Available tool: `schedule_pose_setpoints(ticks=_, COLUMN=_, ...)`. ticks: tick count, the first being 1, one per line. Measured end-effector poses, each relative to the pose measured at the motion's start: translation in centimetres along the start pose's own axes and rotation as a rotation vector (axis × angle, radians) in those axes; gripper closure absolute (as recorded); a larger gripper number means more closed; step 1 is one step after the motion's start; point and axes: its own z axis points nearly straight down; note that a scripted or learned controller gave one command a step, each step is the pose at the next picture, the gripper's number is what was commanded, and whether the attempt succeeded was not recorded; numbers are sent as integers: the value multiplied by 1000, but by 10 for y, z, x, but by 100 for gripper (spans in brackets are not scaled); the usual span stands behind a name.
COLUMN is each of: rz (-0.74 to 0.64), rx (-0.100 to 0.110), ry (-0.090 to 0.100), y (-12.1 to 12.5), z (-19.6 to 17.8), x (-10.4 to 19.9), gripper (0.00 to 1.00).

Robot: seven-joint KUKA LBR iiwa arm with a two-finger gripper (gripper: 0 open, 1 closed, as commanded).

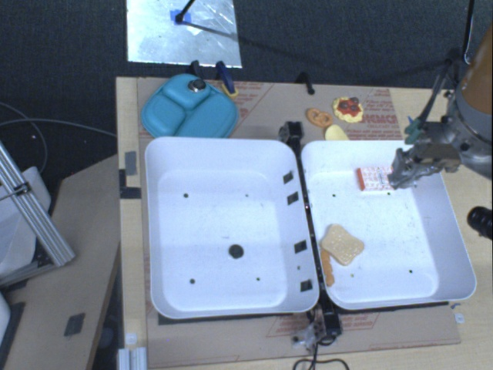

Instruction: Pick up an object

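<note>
In the right bin (431,284), a small red and white box (373,179) lies flat near the back wall. My gripper (400,177) hangs right at the box's right end, touching or just above it; its fingertips blur together. A tan slice of toy bread (342,245) lies toward the front left of the same bin, with a thin orange stick (327,270) beside it by the bin's left wall.
The left bin (162,206) holds a small dark round piece (236,251). Behind the bins lie a blue divided plate (189,108), a toy pretzel (317,117), a toy pizza (348,109) and a yellow piece (336,133). A silver sheet (182,20) lies further back.
</note>
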Motion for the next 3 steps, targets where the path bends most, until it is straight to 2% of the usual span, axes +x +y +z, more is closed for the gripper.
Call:
schedule_pose_setpoints(ticks=1, rz=-15, rx=2, ry=3, y=23, z=50, x=87, gripper=100)
schedule_pose_setpoints(ticks=2, rz=-7, rx=-15, ry=3, y=-1, z=-63, x=58, gripper=100)
schedule_pose_setpoints(ticks=3, rz=-13, rx=-1, ry=3, y=-1, z=-31, x=115, gripper=100)
